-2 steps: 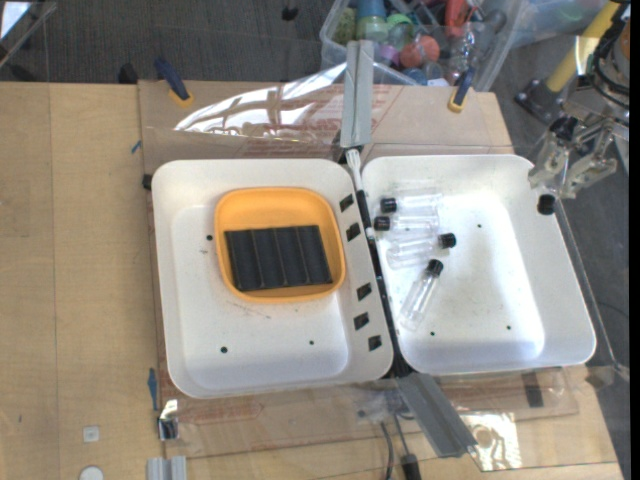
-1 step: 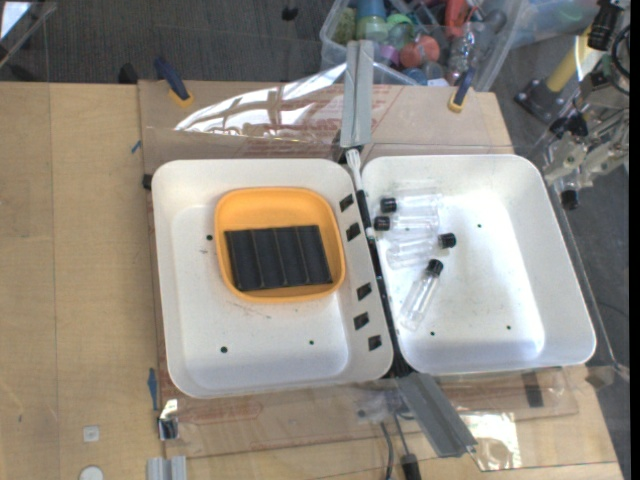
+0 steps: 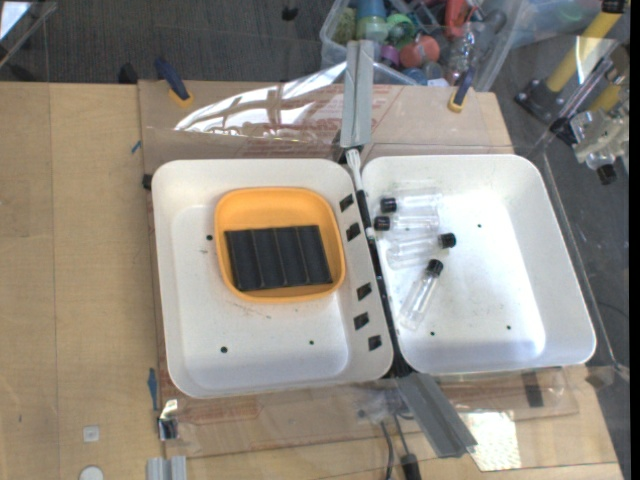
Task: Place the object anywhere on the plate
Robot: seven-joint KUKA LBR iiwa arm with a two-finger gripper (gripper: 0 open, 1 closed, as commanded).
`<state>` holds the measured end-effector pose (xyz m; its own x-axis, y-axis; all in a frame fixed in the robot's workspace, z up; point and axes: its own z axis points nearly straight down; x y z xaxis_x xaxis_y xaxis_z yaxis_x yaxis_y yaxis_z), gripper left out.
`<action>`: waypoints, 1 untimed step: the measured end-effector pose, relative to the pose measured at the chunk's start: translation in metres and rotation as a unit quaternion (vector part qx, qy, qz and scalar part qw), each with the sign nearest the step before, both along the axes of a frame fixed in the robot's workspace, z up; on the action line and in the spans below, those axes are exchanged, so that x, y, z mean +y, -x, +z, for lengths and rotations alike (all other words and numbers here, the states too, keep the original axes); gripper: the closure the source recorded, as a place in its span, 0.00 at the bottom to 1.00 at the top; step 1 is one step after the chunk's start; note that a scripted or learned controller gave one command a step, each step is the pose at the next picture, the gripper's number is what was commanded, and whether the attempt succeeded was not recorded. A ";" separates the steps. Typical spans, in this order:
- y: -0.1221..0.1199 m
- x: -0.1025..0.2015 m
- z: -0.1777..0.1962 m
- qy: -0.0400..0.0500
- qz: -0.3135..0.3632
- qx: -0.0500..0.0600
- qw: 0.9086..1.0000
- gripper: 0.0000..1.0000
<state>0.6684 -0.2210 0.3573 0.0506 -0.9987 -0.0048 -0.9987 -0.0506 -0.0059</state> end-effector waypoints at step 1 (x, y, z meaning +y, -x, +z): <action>0.000 0.002 0.076 0.000 0.050 0.001 0.999 1.00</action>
